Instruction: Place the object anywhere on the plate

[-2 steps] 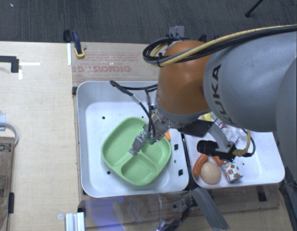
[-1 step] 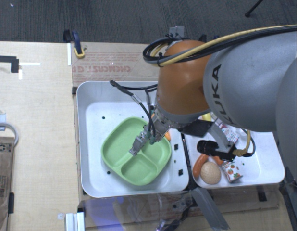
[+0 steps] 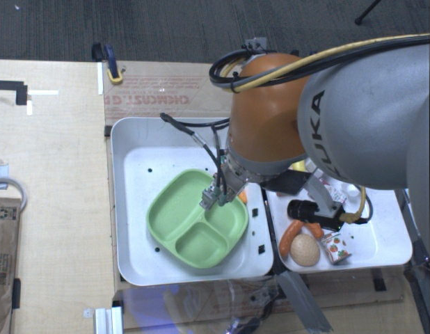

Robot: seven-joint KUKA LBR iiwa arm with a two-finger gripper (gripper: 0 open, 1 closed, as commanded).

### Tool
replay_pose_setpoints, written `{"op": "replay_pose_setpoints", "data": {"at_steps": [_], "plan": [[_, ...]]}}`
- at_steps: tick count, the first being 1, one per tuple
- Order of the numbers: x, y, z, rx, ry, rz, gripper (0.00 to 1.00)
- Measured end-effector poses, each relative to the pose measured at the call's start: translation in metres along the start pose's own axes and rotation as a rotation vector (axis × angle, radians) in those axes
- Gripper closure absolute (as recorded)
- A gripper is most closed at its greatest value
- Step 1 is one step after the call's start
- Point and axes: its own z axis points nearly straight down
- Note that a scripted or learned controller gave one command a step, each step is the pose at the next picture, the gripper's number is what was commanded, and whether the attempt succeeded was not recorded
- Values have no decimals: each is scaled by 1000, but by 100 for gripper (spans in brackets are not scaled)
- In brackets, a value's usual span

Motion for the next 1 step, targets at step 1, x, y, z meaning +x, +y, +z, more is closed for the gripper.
{"op": "replay_pose_setpoints", "data": {"at_steps": [1], "plan": [[0,0,0,0,0,0,0]]}}
